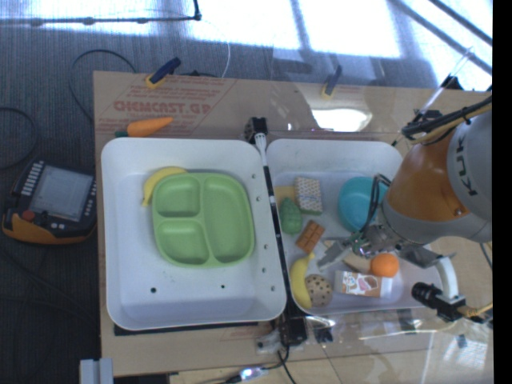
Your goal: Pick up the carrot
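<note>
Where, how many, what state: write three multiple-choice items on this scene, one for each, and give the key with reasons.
1. The carrot lies:
A. in the left bin
B. on the bench outside both bins
C. in the right bin

2. The green plate has how many compartments?
A. two
B. three
C. five

3. Relative to the gripper, the carrot is:
A. held in it
B. leaning against it
C. lying flat, far from it

Key:
1 B: the carrot rests on the brown bench, beyond the far rim of the left bin.
2 B: two smaller wells on one side and one long well on the other.
3 C: the gripper is over the right bin, while the carrot lies across the scene by the left bin's far corner.
</note>
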Controlling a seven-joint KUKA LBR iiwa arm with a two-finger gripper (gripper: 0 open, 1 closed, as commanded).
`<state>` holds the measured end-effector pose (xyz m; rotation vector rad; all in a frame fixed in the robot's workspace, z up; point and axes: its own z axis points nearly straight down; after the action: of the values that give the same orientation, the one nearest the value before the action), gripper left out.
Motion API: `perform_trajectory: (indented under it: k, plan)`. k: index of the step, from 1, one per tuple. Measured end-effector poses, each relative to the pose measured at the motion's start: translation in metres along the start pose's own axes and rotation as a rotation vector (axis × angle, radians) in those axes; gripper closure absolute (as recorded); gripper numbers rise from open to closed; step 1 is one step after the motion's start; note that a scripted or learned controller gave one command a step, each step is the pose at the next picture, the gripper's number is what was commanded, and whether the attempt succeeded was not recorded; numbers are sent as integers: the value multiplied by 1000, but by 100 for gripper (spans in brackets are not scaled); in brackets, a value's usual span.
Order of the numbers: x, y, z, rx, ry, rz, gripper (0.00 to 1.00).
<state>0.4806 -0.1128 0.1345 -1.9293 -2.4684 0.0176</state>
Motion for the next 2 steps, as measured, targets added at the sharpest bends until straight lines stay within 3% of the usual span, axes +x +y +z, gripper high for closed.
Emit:
perform_trajectory:
  k: [1, 2]
  plan:
    - [-84, 60, 8, -2, -2, -14, 0]
    - [-102, -12, 35, -25, 2, 5, 0]
